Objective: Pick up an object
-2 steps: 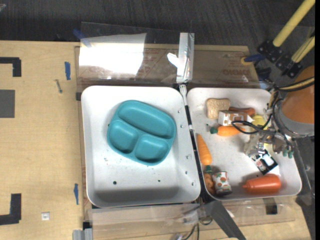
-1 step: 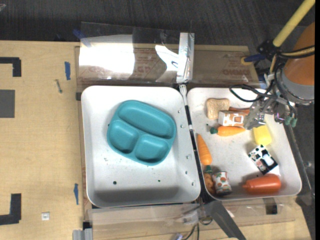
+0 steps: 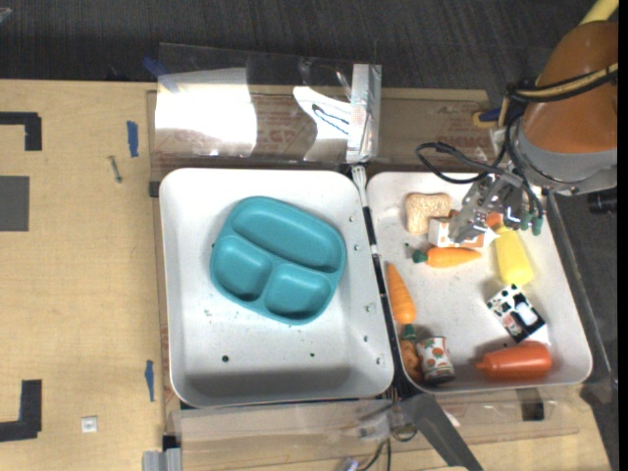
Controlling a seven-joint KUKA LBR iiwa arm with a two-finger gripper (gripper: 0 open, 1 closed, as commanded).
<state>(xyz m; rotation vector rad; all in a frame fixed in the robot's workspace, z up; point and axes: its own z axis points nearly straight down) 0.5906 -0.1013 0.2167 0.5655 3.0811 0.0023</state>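
Orange carrot (image 3: 453,257) lies in the right bin (image 3: 574,337), just below the end effector (image 3: 478,214), beside a bread slice (image 3: 426,209) and yellow piece (image 3: 513,258). Whether the end effector is released or clenched, I cannot tell. Best to descend straight, centred over one item, clear of its neighbours.

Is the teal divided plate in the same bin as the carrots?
No, the teal plate lies in the left bin, while both carrots lie in the right bin.
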